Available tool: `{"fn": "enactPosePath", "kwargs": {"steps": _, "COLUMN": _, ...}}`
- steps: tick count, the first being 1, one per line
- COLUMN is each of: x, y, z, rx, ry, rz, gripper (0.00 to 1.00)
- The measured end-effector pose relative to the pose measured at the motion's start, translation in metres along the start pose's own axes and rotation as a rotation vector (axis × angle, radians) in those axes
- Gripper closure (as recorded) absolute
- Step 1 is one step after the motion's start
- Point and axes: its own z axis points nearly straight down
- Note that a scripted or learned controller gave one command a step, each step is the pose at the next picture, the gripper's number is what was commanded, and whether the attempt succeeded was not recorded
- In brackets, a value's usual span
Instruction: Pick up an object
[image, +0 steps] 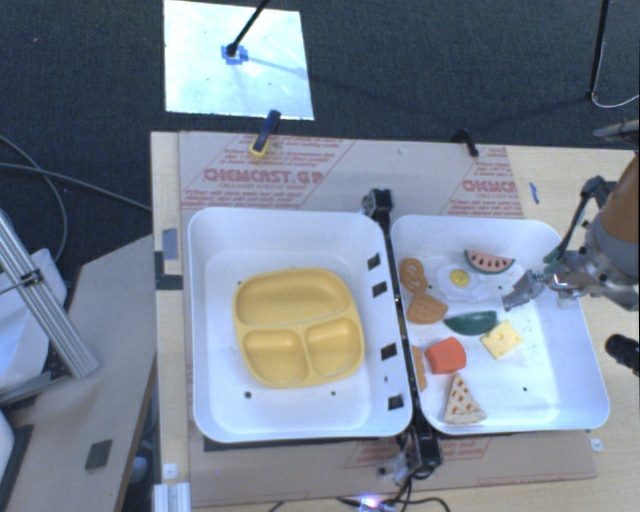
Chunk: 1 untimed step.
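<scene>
Right bin (575, 400), right of centre frame: toy foods scattered. Watermelon slice (489, 263) top, fried egg (460, 280) beside it, pretzel (411, 272) at left wall, green piece (470, 323), red block (446, 354), cheese cube (502, 340), pizza slice (461, 400) at bottom. Hand (522, 292) low over bin's upper right, above cheese; grip state: cannot tell. Left bin (210, 330) holds yellow divided tray (297, 325).

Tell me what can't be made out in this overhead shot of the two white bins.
- Grey two-finger gripper, camera view: blurred and too small to tell the finger state or whether it touches anything.
- Grey arm: cut off by the right edge.
- Brown flat piece beside the red block: partly hidden by the black divider; identity unclear.
</scene>
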Motion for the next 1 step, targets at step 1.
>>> {"fn": "enactPosePath", "kwargs": {"steps": 1, "x": -0.0224, "y": -0.0607, "z": 0.0846, "rx": 0.01, "ry": 0.002, "rz": 0.007, "gripper": 0.0}}
